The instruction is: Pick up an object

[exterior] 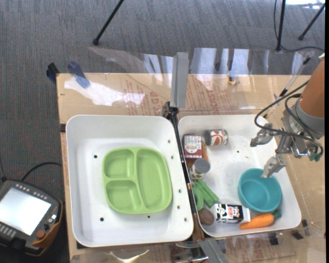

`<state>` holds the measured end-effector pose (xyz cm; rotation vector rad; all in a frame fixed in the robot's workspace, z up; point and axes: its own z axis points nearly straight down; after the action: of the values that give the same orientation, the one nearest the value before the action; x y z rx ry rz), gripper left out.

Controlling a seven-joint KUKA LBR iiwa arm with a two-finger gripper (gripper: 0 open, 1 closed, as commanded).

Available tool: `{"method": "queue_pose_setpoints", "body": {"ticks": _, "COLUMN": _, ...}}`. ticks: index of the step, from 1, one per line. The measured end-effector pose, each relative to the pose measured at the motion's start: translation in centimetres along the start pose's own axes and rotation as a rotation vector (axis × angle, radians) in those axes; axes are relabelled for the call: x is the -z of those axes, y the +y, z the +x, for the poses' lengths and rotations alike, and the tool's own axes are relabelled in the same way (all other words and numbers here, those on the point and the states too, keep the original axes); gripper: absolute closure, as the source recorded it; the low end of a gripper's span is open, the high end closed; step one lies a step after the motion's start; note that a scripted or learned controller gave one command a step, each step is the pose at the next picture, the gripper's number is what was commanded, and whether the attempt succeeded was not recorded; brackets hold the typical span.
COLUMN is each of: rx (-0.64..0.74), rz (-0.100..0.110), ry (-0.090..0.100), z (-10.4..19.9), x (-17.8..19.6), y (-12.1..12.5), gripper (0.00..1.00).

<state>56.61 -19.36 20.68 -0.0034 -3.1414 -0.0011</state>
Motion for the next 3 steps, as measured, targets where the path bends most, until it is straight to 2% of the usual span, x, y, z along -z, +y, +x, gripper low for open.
{"method": "queue_pose_setpoints", "body": {"ticks": 1, "rx": 0.011, "rz": -0.004, "ry": 0.008, "z": -3.7, "x": -9.8, "y": 1.2, "gripper": 0.00}}
{"method": "queue_pose_setpoints", "body": {"ticks": 2, "rx": 0.034, "rz": -0.001, "ry": 0.000, "z": -1.1, "x": -12.0, "y": 1.8, "gripper": 0.00}}
{"method": "queue_pose_setpoints", "body": {"ticks": 3, "rx": 0.055, "rz": 0.000, "ry": -0.001, "z": 1.3, "x": -11.9, "y": -1.9, "gripper": 0.00}}
